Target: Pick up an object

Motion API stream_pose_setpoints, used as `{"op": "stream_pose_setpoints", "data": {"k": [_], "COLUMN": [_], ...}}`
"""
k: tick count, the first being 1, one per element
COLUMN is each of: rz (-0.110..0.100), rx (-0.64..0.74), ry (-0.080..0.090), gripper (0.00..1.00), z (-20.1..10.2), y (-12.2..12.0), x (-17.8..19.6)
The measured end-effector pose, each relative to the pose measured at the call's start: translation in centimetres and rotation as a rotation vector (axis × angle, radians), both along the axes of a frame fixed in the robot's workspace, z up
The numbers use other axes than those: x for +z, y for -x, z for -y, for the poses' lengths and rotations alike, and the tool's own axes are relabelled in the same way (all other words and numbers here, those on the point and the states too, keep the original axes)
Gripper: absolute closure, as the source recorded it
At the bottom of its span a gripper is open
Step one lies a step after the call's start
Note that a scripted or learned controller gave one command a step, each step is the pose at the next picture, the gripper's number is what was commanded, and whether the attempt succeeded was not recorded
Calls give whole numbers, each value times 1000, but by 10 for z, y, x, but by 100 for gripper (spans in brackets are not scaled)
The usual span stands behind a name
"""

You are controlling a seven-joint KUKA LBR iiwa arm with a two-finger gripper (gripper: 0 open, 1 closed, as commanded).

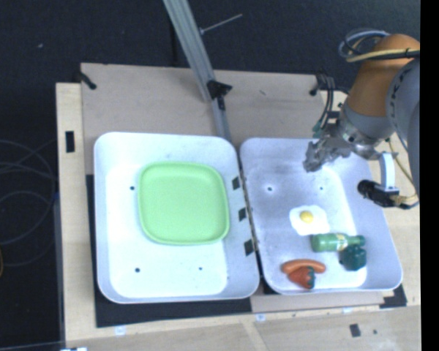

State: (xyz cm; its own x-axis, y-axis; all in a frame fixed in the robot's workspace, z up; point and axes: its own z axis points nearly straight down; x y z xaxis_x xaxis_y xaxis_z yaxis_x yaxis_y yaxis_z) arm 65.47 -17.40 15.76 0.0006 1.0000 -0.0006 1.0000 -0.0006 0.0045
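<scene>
Four small toys lie toward the right bin's (366, 196) near edge; the green bottle (335, 242) (light, stiff, likely slippery) suits a mid-body grip. The tool (314, 158) hovers above the far edge, its opening impossible to tell.

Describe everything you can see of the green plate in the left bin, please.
The green plate is pale green, a square with rounded corners and a low raised rim, and it looks like smooth plastic. It lies flat and face up on the floor of the left bin, roughly central, slightly toward the far side. Nothing rests on it, and it touches nothing but the bin floor.
</scene>
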Motion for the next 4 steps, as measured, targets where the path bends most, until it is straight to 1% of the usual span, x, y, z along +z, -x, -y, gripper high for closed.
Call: {"op": "stream_pose_setpoints", "data": {"k": [2, 3, 4], "rz": [2, -4, -3], "rx": [1, 4, 4], "ry": [1, -1, -1], "gripper": [100, 100, 100], "z": [-1, -61, -109], "y": [-2, 7, 18], "x": [128, 118, 118]}}
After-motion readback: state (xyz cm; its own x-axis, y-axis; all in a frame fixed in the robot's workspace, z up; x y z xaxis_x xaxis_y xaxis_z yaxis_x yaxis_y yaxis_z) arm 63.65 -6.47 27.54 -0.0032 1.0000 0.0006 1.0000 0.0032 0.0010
